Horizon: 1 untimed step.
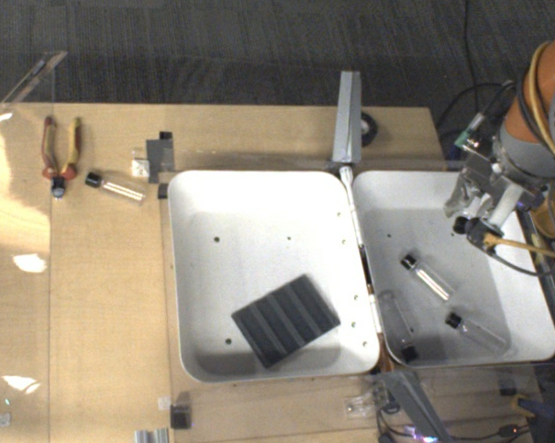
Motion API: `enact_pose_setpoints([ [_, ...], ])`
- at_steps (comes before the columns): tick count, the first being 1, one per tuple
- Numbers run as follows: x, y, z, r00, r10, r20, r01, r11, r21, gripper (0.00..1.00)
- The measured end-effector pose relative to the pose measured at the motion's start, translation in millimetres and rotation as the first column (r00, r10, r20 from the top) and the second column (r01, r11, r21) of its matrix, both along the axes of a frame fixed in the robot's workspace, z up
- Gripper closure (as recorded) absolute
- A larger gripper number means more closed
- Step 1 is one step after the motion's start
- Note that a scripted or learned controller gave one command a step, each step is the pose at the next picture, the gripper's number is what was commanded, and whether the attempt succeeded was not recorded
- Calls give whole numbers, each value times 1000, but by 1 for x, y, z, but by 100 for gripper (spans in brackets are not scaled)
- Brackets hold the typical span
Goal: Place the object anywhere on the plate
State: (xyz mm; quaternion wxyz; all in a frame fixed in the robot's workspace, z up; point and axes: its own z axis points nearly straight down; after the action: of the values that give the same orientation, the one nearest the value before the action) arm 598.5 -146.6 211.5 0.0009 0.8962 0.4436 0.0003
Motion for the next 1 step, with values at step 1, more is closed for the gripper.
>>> enact_pose_setpoints([
  [1,26,79,40,1000,-8,1,8,1000,1,100],
])
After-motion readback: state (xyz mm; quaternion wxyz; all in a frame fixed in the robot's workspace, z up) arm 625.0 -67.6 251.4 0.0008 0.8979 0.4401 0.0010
